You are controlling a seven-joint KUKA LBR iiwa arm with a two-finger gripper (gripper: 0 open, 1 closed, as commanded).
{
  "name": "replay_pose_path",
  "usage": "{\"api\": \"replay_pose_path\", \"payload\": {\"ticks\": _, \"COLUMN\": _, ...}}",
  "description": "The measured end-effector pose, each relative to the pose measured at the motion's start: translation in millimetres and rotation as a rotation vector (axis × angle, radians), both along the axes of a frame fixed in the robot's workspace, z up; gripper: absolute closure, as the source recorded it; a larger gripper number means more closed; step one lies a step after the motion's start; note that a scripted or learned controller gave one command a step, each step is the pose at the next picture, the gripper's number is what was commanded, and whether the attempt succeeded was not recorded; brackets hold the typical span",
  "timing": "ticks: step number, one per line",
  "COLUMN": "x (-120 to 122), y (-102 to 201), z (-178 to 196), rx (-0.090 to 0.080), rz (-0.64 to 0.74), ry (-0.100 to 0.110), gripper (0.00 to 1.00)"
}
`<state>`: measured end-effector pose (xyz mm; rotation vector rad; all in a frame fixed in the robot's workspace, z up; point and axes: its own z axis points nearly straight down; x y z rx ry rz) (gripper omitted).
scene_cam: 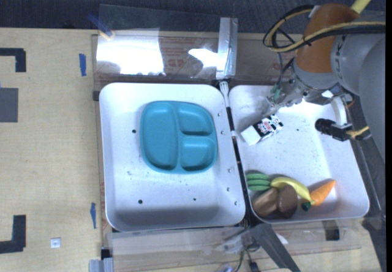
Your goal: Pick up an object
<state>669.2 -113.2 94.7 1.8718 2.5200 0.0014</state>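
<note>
We see the grey arm over the right-hand shallow white bin, its gripper hanging just above the small white box with a black printed end; its grasp we cannot tell. We judge a straight descent, centred on the box, best.

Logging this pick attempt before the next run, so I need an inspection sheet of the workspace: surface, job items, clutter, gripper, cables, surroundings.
Surface: two white bins side by side, left bin and right bin, on a wooden bench.
Job's things: blue divided plate in the left bin; small white box mid right bin; green item, banana, carrot and brown items clustered at its near edge.
Clutter: nothing seen.
Gripper: gripper low over the right bin's far end, just above the box; finger state unclear.
Cables: black and yellow loops by the wrist.
Surroundings: clear sheet behind the bins, blue tape marks.
</note>
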Motion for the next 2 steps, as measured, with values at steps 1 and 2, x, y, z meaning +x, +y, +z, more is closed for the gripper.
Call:
{"api": "replay_pose_path", "payload": {"ticks": 1, "x": 0.5, "y": -0.6, "z": 7.5, "rx": 0.0, "rz": 0.0, "ry": 0.0, "gripper": 1.0}}
{"api": "replay_pose_path", "payload": {"ticks": 2, "x": 0.3, "y": -0.6, "z": 7.0, "rx": 0.0, "rz": 0.0, "ry": 0.001, "gripper": 0.0}}
